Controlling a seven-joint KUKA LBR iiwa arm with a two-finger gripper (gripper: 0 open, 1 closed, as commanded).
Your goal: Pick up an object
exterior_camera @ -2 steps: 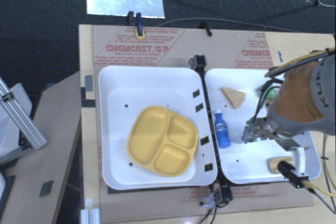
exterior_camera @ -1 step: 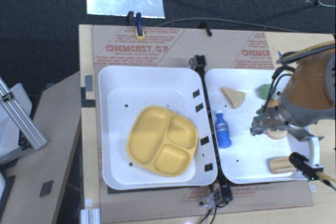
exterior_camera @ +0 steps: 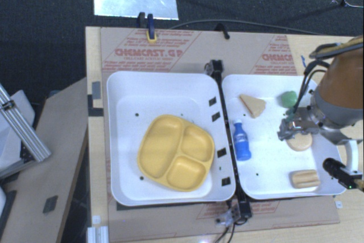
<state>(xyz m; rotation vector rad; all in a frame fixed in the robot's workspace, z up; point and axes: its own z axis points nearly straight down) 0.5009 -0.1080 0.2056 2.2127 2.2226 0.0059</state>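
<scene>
The gripper (exterior_camera: 291, 131) is seen low over the right bin (exterior_camera: 266, 171), near its right edge, just above a round tan disc (exterior_camera: 301, 143) that is partly covered by it. Whether the gripper is spread or closed cannot be told from this slanted view, and nothing is seen held in it.

The disc is judged to be the likely target. It looks flat and low, so it may be missed or only pushed along the bin floor if the gripper comes down off-centre. It may also be nudged towards the right wall, where less room is left for a grasp. The green object (exterior_camera: 288, 98) just behind the gripper may be knocked by the wrist if the arm is swung towards the back edge.

In the right bin a tan wedge (exterior_camera: 253, 105) is found near the back edge, a blue bottle (exterior_camera: 242, 142) lies beside the left wall, and a tan bread-like block (exterior_camera: 304, 178) is set near the front right corner, well apart from the others. In the left bin (exterior_camera: 122, 91) a yellow divided plate (exterior_camera: 176, 152) is laid towards the front, and nothing is seen in its compartments. Both bins are carried side by side on the counter (exterior_camera: 92, 54)
</scene>
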